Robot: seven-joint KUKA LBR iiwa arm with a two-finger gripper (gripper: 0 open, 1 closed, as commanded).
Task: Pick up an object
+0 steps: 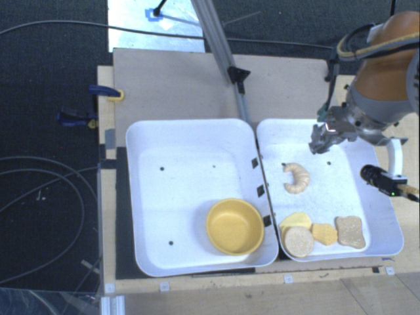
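In the right bin (380, 176), the croissant (296, 178) is seen lying lengthwise just below and left of the hand (319, 141), whose finger state cannot be told.

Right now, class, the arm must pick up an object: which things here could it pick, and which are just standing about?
For the job:
croissant
bowl
bread slice
cracker
round biscuit
pincer, above the right bin

Standing about:
left bin
blue clamp
cables
pole
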